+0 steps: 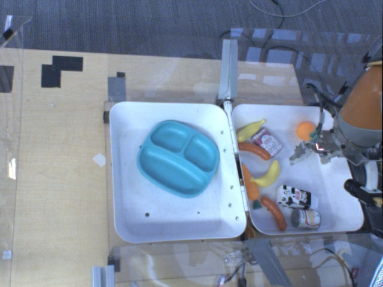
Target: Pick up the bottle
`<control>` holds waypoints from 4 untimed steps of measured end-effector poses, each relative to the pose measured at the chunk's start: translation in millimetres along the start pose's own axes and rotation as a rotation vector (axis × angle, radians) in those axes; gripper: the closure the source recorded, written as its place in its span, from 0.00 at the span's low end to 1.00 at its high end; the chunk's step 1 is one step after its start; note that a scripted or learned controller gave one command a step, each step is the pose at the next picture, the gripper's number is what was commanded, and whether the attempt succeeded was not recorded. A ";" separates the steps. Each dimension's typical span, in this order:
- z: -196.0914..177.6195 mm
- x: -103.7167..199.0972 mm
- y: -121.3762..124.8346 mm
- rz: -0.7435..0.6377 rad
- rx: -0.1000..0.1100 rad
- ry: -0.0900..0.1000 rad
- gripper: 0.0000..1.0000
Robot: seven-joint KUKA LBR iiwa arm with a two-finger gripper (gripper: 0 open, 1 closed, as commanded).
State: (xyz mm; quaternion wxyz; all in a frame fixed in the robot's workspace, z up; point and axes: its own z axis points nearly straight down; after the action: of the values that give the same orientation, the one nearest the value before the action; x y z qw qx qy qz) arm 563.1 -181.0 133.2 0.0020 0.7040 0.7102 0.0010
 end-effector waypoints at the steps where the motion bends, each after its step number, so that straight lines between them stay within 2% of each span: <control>1: -53.2 -24.3 95.0 0.196 -0.004 -0.001 0.00; 2: 9.3 50.3 60.8 -0.076 0.001 0.001 0.00; 3: 39.4 54.8 109.2 -0.039 0.000 0.002 0.00; 4: 36.9 18.7 -18.4 -0.211 -0.022 -0.005 0.00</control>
State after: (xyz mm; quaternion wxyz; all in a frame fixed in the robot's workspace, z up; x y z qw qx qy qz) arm 544.7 -162.5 96.1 0.0114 0.6253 0.7802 0.0067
